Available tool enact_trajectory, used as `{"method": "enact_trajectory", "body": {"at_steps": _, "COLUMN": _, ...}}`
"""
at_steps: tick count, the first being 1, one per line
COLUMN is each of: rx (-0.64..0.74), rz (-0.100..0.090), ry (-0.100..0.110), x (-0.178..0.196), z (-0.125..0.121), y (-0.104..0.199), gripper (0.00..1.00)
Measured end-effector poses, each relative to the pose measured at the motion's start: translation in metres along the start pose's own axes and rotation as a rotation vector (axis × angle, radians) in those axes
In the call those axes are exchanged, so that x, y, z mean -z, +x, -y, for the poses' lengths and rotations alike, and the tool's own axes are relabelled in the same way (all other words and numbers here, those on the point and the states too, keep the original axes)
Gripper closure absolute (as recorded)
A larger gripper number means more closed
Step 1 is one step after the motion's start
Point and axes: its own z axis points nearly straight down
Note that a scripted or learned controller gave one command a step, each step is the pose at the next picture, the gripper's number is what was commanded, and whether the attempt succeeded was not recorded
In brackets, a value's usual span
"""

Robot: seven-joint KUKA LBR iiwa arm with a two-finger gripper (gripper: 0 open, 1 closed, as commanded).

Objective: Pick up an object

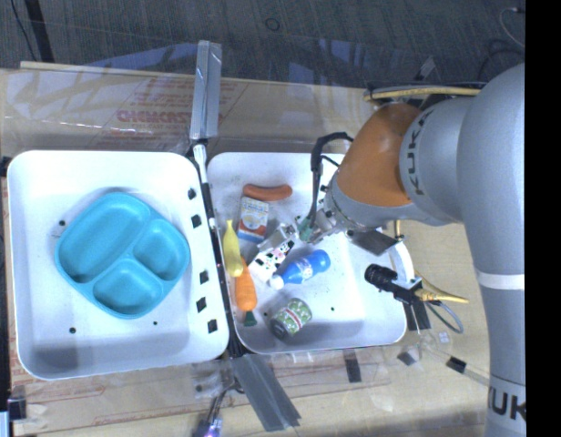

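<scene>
The arm (pixel 463 171) reaches in from the right and bends down over the right bin (pixel 353 335), with its tool (pixel 310 228) low among the clutter near the bin's middle. Whether the tool is spread or pressed together I cannot tell; it is small and dark against the things around it, and nothing shows clearly between its tips.

The things to choose from all lie in the right bin: a sausage (pixel 267 191) near the far wall, a small carton (pixel 253 217) just below it, a yellow piece (pixel 231 249) and a carrot (pixel 247 291) along the left wall, a black-and-white spotted piece (pixel 273 251), a blue bottle (pixel 302 268) with a white cap, and a small can (pixel 290 316) toward the near wall. The left bin (pixel 25 244) holds a blue divided plate (pixel 124 253).

The tool sits just beside the spotted piece and the upper end of the bottle, so one of these is probably the target. To do this step well, the tool should come down centred on a single item, not on the seam between two. The bottle is round and lies on its side, so a pinch across its narrow width, near the middle of its body, looks safest; a grip along its length would likely let it roll away. The lift should be straight up and slow, since the neighbours touch and may drag along.
</scene>
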Motion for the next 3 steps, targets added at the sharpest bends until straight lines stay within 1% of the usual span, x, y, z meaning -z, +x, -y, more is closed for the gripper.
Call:
{"method": "enact_trajectory", "body": {"at_steps": 1, "rx": 0.038, "rz": 0.003, "ry": -0.002, "x": 0.000, "z": 0.000, "y": -0.001, "gripper": 0.00}}
{"method": "enact_trajectory", "body": {"at_steps": 2, "rx": 0.041, "rz": 0.020, "ry": -0.010, "x": 0.014, "z": -0.002, "y": -0.006, "gripper": 1.00}}
{"method": "enact_trajectory", "body": {"at_steps": 3, "rx": 0.041, "rz": 0.020, "ry": -0.010, "x": 0.014, "z": -0.001, "y": -0.006, "gripper": 0.00}}
